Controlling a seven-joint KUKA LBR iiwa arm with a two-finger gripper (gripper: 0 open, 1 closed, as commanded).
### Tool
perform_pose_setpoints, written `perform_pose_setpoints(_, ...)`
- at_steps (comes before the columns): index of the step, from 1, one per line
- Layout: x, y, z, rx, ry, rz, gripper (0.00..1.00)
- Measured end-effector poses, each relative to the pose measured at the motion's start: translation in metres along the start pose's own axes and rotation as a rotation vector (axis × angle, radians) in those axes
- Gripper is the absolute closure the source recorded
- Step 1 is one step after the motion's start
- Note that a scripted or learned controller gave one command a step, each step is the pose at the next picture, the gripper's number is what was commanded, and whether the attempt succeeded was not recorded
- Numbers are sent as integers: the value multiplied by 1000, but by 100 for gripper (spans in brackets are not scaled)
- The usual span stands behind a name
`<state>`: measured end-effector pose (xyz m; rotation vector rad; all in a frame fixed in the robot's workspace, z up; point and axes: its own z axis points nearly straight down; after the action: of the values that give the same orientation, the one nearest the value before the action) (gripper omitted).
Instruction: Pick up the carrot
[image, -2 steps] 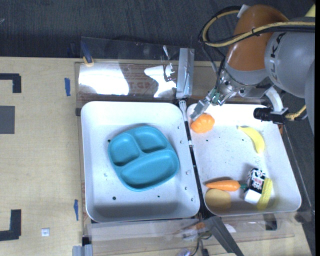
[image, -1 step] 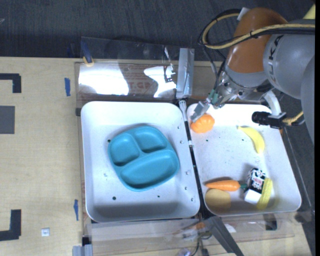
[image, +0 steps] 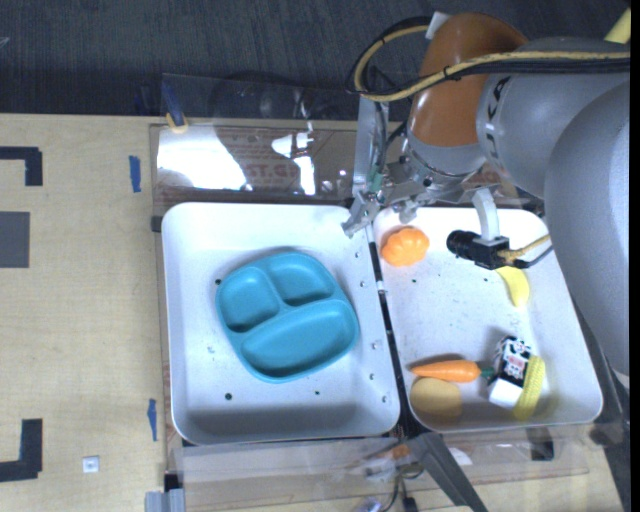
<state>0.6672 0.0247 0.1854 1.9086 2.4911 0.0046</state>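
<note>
Nothing of the pick looks done yet: the small orange carrot (image: 447, 371) lies untouched at the near end of the right-hand white plastic bin (image: 570, 330), touching a tan potato-shaped piece (image: 437, 398). Farther back, the two-finger metal gripper (image: 382, 212) hangs over the bins' shared rim beside a round orange fruit (image: 404, 245), well apart from the carrot, its jaws slightly parted and gripping nothing.

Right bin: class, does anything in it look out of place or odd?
Nothing stands out. In the right bin, the carrot lies flat beside a potato; the gripper hangs at the far rim, near an orange.
</note>
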Motion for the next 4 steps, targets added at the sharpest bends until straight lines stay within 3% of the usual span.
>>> perform_pose_setpoints(1, -75, -33, 0, 4, 0, -113, 0)
perform_pose_setpoints(2, -30, -8, 0, 0, -1, -143, 0)
perform_pose_setpoints(3, -79, -21, 0, 0, -3, -84, 0)
perform_pose_setpoints(4, -51, -13, -1, 1, 1, -481, 0)
